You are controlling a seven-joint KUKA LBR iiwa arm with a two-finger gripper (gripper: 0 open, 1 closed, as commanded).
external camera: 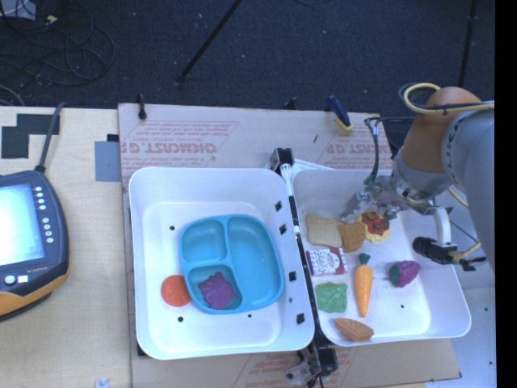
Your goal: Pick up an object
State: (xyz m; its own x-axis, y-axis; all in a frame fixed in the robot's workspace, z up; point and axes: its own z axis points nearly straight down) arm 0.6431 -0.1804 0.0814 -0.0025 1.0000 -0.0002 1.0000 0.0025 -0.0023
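Note:
My gripper [370, 208] hangs low over the back of the right bin [440, 318], right above a small red and yellow toy [376, 225]. Whether anything sits between its fingers is hidden from this angle. Close by in that bin lie a slice of toast [323, 231], a tan cracker-like piece [352, 236], a red and white packet [325, 261], a carrot [363, 285], a green leafy piece [330, 297], a purple grape bunch [404, 272] and a brown bread piece [354, 329].
The left bin [153, 217] holds a blue divided plate [233, 261] with a purple piece [216, 290] in its front compartment, and an orange ball [174, 290] beside it. A tablet-like pendant [24, 233] lies on the bench at far left.

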